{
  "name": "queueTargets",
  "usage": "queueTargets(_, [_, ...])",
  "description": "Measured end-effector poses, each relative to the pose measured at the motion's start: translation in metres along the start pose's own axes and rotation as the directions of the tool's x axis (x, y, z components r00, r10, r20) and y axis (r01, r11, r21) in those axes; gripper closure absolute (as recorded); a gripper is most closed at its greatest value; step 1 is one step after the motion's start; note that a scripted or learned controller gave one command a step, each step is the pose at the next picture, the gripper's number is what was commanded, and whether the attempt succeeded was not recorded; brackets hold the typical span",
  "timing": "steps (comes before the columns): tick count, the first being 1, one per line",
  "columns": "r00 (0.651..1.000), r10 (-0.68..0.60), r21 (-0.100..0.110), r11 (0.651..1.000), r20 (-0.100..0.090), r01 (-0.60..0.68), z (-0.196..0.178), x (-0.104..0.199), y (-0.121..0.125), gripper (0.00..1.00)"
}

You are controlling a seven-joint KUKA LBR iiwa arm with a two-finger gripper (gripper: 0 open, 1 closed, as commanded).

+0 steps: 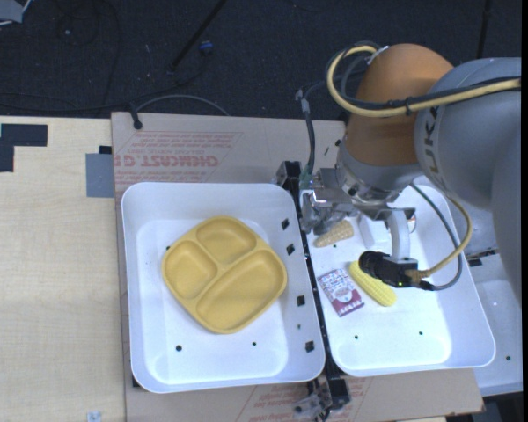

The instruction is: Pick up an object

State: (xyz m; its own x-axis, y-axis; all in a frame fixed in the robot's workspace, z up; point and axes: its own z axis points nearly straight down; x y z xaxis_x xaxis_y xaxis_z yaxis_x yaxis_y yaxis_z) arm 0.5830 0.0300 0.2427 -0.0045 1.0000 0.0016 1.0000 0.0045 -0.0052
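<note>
Gripper (pixel 321 211) hovers at the right bin's (pixel 440 345) ten o'clock, beside a corn piece (pixel 336 232). Finger state: cannot tell. Centre over it before descending.

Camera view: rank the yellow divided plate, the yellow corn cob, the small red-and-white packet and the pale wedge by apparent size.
1. Yellow divided plate
2. Yellow corn cob
3. Small red-and-white packet and pale wedge: too alike to rank.

arm (pixel 475 130) cut off at right edge
</note>
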Motion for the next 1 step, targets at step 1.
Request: queueTargets(1, [1.0,0.0,0.002,1.0,0.001,0.0,0.0183,0.0442,-0.022,1.0])
